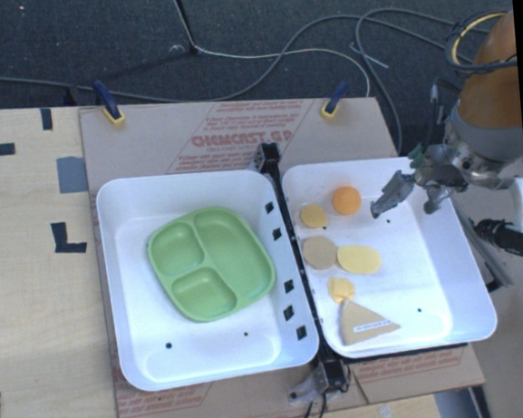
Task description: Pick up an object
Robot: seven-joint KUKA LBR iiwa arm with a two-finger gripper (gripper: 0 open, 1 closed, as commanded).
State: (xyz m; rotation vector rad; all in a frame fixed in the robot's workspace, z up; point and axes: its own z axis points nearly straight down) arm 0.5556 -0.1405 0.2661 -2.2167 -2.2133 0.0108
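Several food pieces lie in the right bin [449, 269]: an orange ball [346, 200], a small yellow disc [313, 216], a tan round piece [320, 252], a yellow oval [359, 259], a small yellow lump [341, 288] and a tan wedge [366, 322]. My gripper [410, 194] hangs over the bin's upper right part, to the right of the orange ball and apart from it. Its two fingers stand open with nothing between them.
The left bin [126, 215] holds a green divided plate [212, 262]. A black divider with clips [285, 247] runs between the bins. Cardboard [237, 133] lies under both bins, with cables on the dark floor behind. The right bin's right half is bare white floor.
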